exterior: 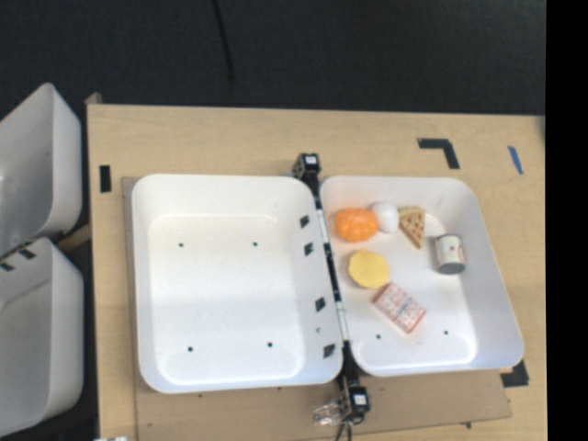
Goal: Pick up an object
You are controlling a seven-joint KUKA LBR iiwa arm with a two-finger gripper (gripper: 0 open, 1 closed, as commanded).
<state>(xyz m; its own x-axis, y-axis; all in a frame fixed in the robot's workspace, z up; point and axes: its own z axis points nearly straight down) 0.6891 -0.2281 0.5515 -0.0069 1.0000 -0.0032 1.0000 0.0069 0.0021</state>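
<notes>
The orange rounded plastic fruit, yellow flat disc and pink patterned box lie loose in the right shallow white bin, spaced apart, probably for easy picking.

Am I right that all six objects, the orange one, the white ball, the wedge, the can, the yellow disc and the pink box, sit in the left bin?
Not quite: the camera view shows them in the right bin. The orange object, white ball, wedge, can, yellow disc and pink box are all there.
</notes>
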